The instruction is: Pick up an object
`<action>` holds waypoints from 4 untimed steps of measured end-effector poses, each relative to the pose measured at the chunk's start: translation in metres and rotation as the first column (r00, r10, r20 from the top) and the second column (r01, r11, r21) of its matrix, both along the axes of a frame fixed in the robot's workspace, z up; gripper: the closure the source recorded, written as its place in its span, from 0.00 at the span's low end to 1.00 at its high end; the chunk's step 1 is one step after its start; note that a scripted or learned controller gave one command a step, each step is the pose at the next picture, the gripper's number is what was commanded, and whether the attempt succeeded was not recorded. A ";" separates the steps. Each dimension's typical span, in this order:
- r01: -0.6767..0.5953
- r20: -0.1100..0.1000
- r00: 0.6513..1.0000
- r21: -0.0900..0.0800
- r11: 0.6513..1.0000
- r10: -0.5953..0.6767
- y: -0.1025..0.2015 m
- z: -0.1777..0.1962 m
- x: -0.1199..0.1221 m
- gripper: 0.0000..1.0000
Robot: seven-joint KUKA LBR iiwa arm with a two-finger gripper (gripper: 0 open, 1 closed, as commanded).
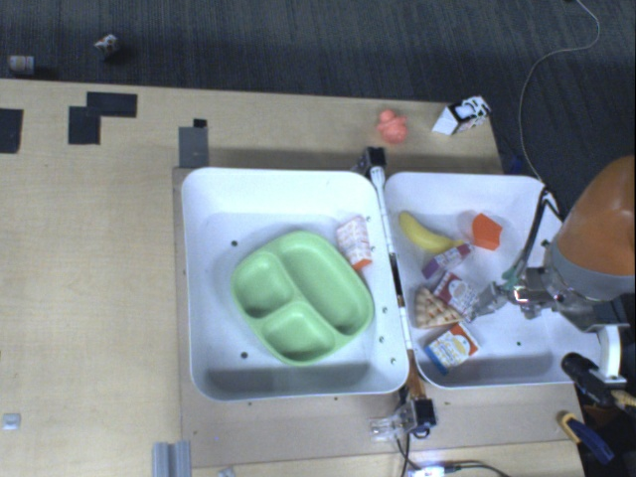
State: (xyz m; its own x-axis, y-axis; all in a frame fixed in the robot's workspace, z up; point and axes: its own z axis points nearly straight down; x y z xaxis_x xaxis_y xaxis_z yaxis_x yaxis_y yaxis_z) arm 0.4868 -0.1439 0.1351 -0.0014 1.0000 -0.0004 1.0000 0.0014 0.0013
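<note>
The bench (89, 296) carries my two white bins side by side. The left bin (214, 207) holds a green divided plate (301, 296), the biggest thing here, with a small tube (355, 241) tilted against the divider just beside it. The right bin (517, 361) holds the clutter I can choose from: a banana (425, 235) near the top, an orange block (486, 232) beside it, a purple piece (444, 259) below the banana, a waffle-like snack (433, 308) with a red packet (458, 292) touching it, and a small carton (451, 347) nearest the front wall. My arm (596, 246) reaches in from the right, and my claw (494, 297) sits low over the right bin, just beside the red packet. Its tips blur into the clutter, so I cannot tell whether it is spread or pressed together, and nothing is clearly pinched. I judge this the approach step, closing in on the packet. Next calls for settling squarely over one item, clear of its neighbours, then closing and lifting
</note>
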 end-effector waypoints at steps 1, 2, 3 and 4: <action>0.000 0.010 1.000 -0.001 1.000 0.000 0.031 -0.039 0.003 0.00; -0.004 0.015 1.000 0.002 1.000 0.004 0.033 -0.027 0.006 1.00; -0.003 0.016 1.000 0.000 1.000 0.003 0.032 -0.027 0.006 0.00; 0.006 0.018 1.000 -0.011 1.000 -0.005 0.054 -0.044 0.005 0.00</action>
